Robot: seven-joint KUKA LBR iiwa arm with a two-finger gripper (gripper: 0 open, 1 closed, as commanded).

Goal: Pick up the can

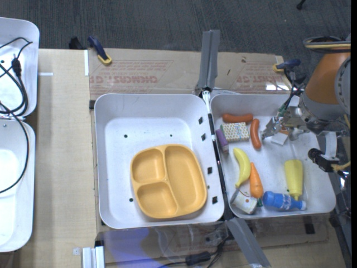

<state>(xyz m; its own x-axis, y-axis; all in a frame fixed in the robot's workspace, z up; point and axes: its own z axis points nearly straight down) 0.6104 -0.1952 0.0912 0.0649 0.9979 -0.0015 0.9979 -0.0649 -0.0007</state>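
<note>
One arm (326, 85) bent over right bin (323, 202) | hand (277, 128) low | grip state unclear

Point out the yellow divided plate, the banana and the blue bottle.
yellow divided plate (167, 180): camera view, on the ridge where its three compartments meet.
banana (242, 166): camera view, middle of its curved body.
blue bottle (280, 201): camera view, middle of its body, lying on its side.

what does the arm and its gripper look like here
The arm is bulky and rounded: a broad orange band over grey metal casing, with black cables looping beside it. At its tip sits a small silvery metal two-finger gripper, with black fittings on the wrist behind it.
</note>
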